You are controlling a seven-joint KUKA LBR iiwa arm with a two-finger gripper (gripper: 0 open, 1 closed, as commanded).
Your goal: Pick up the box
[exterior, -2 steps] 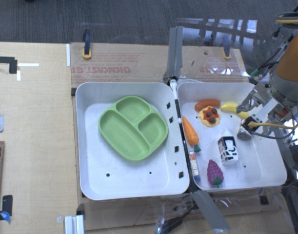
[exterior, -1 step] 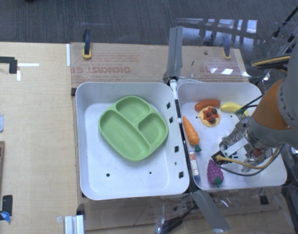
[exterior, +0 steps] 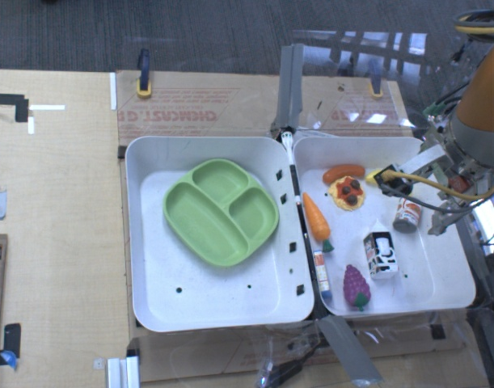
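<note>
Camera view: small black-and-white carton box (exterior: 381,255) stands in the right white bin (exterior: 449,293), just beside the purple toy grape bunch (exterior: 356,286) and near the small red-labelled can (exterior: 406,214). Grey two-finger gripper (exterior: 441,204) hangs over the bin's right side, apart from the box; can't tell its state, too cluttered with cabling. Nothing grasped yet. Advice: centre over the box, align with its narrow faces, descend clear of the can and grapes.
</note>
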